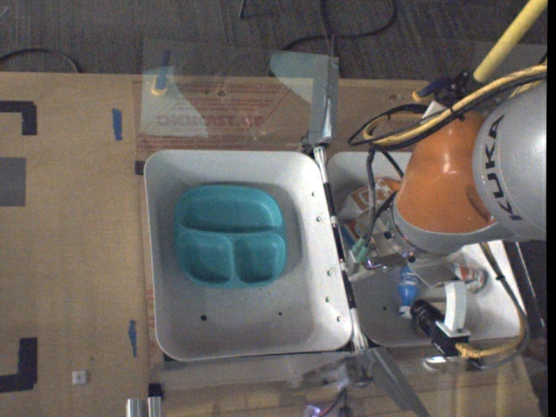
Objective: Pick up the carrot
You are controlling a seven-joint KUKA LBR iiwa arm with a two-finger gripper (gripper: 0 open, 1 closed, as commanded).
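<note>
A carrot cannot be made out with any certainty in the right bin (pixel 495 320); an orange-and-white shape (pixel 369 200) near the bin's far left corner, half hidden beneath the arm (pixel 469 172), may be it or may be a wrapper, and its long axis cannot be read. The grey arm with its orange band hangs low over that bin, its wrist covering most of the floor, and the gripper (pixel 375 259) sits down by the bin's left wall. How it stands, and whether it has hold of anything, cannot be told from above. If the orange shape is the target, it lies just beyond the gripper, toward the far wall. Small items lie near: a blue-and-white bottle (pixel 407 289) and a white tube (pixel 469 274). The left bin (pixel 261 328) holds a teal divided tray (pixel 230 234). Both bins rest on a brown bench (pixel 69 259) above grey carpet strung with cables.
</note>
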